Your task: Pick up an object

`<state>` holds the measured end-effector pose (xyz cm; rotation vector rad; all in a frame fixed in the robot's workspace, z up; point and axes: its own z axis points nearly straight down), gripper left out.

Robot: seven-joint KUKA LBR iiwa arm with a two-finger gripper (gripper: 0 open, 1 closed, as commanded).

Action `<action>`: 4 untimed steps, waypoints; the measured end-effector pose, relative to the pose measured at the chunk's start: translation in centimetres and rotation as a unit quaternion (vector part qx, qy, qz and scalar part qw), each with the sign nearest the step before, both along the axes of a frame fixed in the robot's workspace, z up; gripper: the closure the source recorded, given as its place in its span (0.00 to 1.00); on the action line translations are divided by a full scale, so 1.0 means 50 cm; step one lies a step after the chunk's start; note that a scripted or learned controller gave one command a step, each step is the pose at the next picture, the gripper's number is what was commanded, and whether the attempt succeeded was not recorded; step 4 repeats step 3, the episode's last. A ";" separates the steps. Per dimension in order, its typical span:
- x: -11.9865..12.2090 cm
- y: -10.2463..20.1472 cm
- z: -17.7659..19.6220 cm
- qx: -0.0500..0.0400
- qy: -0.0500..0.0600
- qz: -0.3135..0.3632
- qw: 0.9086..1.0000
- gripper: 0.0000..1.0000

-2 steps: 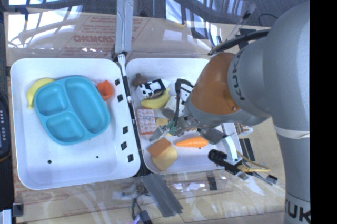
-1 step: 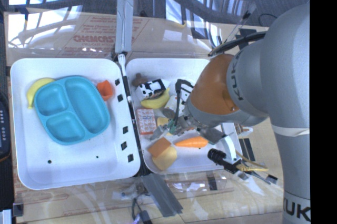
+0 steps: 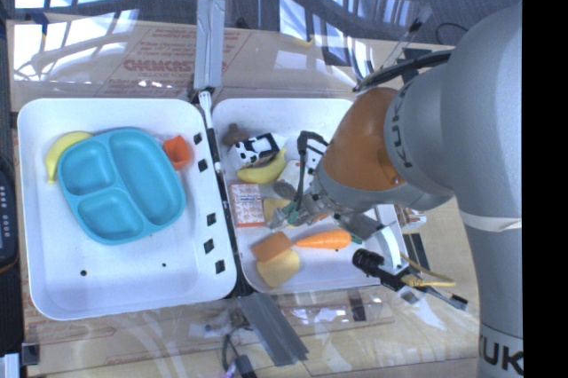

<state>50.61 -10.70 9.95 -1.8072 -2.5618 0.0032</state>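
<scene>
The pick looks to be at the reaching stage: the hand (image 3: 300, 206) is low in the right bin (image 3: 266, 112), among a carrot (image 3: 324, 240), a banana (image 3: 264, 171) and a small printed packet (image 3: 248, 205), with nothing visibly lifted. Whether its fingers are apart or together I cannot tell. Readable writing: "KUKA" on the arm (image 3: 461, 101) and red "CHEMCAST" lettering on the bench (image 3: 160, 57) behind the bins.

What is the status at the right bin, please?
Gripper down in right bin, among the clutter. Carrot beside it, not gripped. Banana and cheese wedge crowd close.
</scene>
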 end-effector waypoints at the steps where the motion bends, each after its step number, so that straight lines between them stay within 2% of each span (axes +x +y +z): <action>1: 0.000 0.000 0.000 0.000 0.000 0.000 1.000 0.00; 2: 0.021 -0.002 -0.015 -0.002 -0.003 -0.168 0.986 0.00; 3: 0.024 -0.003 0.005 -0.001 -0.003 -0.167 0.986 1.00; 4: 0.024 -0.003 0.005 -0.001 -0.003 -0.167 0.986 1.00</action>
